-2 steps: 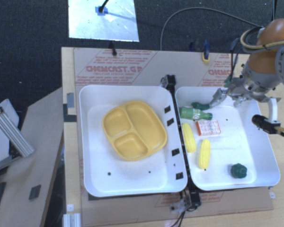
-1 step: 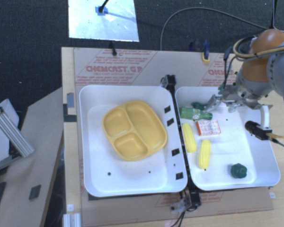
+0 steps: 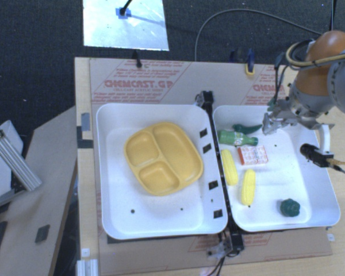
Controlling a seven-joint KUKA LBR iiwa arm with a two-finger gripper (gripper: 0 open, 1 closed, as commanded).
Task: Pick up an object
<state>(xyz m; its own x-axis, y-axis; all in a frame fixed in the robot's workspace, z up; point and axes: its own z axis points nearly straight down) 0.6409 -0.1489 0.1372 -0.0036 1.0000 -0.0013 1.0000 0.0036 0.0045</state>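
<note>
My gripper [image 3: 271, 123] hangs low over the far part of the right bin [image 3: 322, 209]; whether my fingers are spread or closed, I cannot tell. Just beside me lies a green bottle [image 3: 237, 137], then a red-and-white packet [image 3: 253, 154], two corn cobs [image 3: 229, 167] and a dark green lump [image 3: 289, 207]. A yellow divided plate [image 3: 163, 157] sits in the left bin [image 3: 112, 171].
</note>
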